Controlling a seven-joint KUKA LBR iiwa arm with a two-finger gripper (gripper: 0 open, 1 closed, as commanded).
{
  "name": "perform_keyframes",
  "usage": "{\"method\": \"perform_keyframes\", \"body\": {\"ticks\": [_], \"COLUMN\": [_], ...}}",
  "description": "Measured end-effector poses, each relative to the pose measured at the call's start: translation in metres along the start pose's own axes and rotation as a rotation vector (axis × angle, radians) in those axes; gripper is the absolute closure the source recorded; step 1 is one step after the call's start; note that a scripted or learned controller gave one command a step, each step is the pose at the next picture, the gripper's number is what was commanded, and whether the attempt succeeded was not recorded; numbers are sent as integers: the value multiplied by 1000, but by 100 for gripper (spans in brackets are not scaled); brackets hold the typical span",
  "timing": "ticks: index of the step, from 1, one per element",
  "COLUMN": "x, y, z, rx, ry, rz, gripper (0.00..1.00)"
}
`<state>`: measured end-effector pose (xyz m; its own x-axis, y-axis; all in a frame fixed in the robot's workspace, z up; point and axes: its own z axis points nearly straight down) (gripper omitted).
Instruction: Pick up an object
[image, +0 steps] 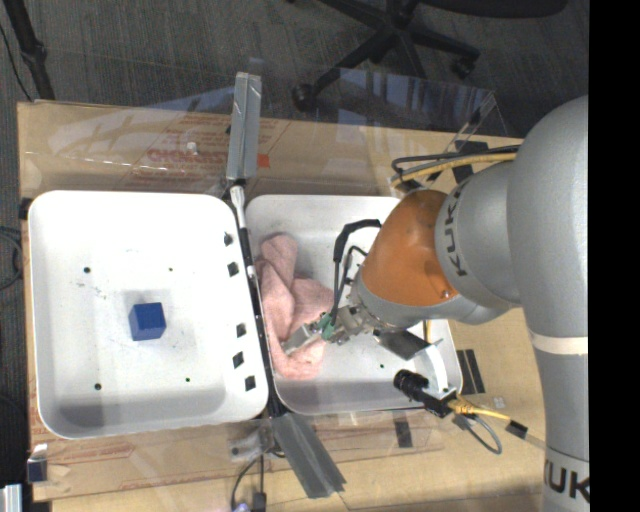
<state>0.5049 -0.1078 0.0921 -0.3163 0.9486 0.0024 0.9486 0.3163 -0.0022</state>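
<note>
A crumpled pink cloth (287, 300) lies along the left side of the right bin (400, 395), against the divider. My gripper (318, 332) reaches in from the right and sits low over the lower right part of the cloth, touching or pressing into its folds. The orange band and grey wrist (420, 265) cover the middle of that bin. A small blue cube (148, 320) rests on the floor of the left bin (60, 230), well away from the gripper.
A raised divider with black clips (243, 310) separates the two bins. Yellow and black cables (455, 405) run along the right bin's lower right corner. The arm's large grey body (560, 250) stands at the right.
</note>
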Motion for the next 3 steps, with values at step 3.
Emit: {"method": "perform_keyframes", "body": {"ticks": [3], "x": [61], "y": [41], "z": [-116], "rx": [3], "ry": [0], "rz": [94], "gripper": [100]}}
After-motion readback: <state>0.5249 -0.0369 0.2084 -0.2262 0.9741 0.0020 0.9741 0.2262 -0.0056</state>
